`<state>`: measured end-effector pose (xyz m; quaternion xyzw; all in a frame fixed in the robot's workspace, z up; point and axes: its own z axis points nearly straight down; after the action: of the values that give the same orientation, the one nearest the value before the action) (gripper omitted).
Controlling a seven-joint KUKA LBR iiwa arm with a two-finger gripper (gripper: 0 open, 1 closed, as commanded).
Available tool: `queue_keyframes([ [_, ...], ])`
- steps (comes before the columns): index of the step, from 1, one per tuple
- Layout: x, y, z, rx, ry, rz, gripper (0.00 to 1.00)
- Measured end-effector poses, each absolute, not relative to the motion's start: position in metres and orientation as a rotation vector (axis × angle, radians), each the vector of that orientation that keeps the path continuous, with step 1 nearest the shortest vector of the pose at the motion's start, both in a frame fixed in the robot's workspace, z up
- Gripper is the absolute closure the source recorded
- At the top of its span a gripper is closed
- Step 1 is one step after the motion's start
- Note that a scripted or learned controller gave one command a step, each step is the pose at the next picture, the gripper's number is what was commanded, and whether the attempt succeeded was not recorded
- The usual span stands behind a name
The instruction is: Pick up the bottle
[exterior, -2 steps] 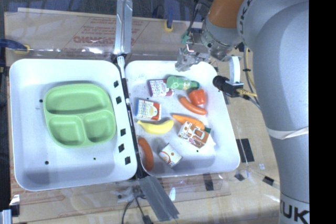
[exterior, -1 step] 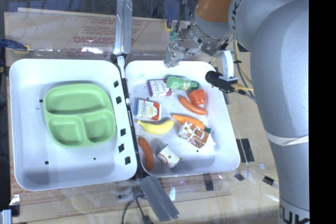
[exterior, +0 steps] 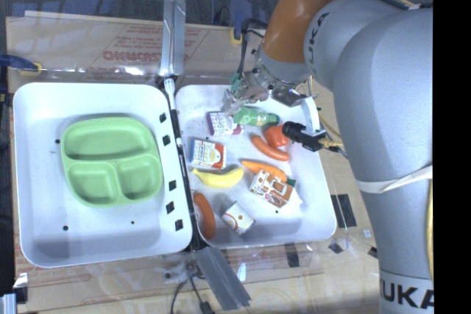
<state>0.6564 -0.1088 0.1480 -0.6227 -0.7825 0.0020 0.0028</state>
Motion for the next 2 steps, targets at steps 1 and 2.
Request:
queue_keyframes([
  [1,0.657,-0.068,0.243,-2.051,-2.376,0.004,1.0],
  [2,0.625,-0.1,0.153,-1.813,-2.559,0.006,1.0],
])
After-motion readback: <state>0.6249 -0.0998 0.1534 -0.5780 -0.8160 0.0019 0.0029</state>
